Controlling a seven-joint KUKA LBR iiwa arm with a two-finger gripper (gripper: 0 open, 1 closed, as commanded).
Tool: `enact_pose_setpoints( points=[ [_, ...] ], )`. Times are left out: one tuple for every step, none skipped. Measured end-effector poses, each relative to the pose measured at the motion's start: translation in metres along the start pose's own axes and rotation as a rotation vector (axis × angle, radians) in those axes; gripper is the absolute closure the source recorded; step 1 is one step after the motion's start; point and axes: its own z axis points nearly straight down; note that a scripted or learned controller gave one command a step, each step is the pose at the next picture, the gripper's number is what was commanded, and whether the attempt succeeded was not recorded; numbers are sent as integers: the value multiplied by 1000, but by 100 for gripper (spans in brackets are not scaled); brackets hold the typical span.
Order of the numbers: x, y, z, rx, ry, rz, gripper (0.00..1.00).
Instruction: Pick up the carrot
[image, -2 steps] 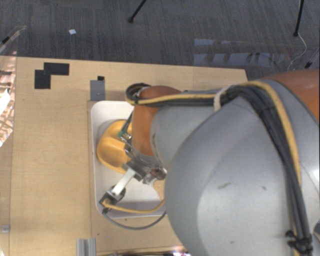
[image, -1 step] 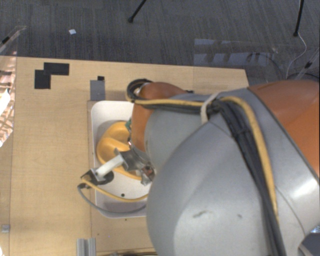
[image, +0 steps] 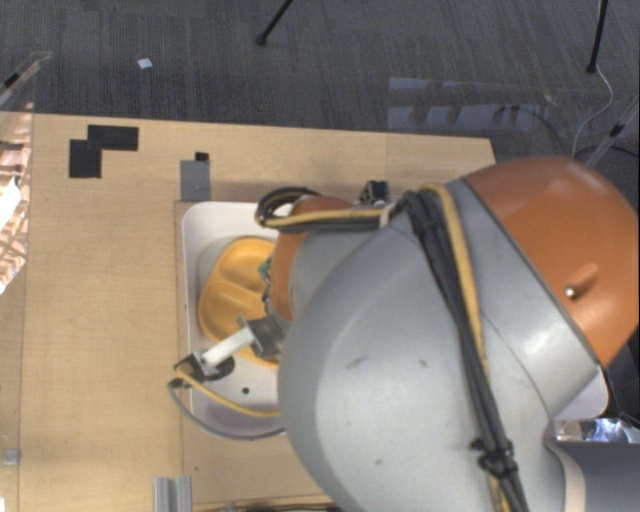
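Plainly, we cannot tell where the carrot lies, nor whether the end effector (image: 258, 338) is clenched: the arm (image: 420, 380) hides most of the white bin (image: 190, 250). Working low at centre-left, it risks seizing the yellow thing (image: 230, 290) instead.

We are probably looking into a robotics lab: an industrial arm (image: 400, 390) is hanging over a wooden bench (image: 90, 300) and white bin (image: 191, 240), grey carpet (image: 300, 70) beyond.

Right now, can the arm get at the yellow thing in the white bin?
Probably yes: the arm reaches low over the yellow thing in the white bin, nothing visibly between them.
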Motion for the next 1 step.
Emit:
enact_pose_setpoints(
  points=[
    [30, -1, 3, -2, -44, 149, 100]
  ],
)
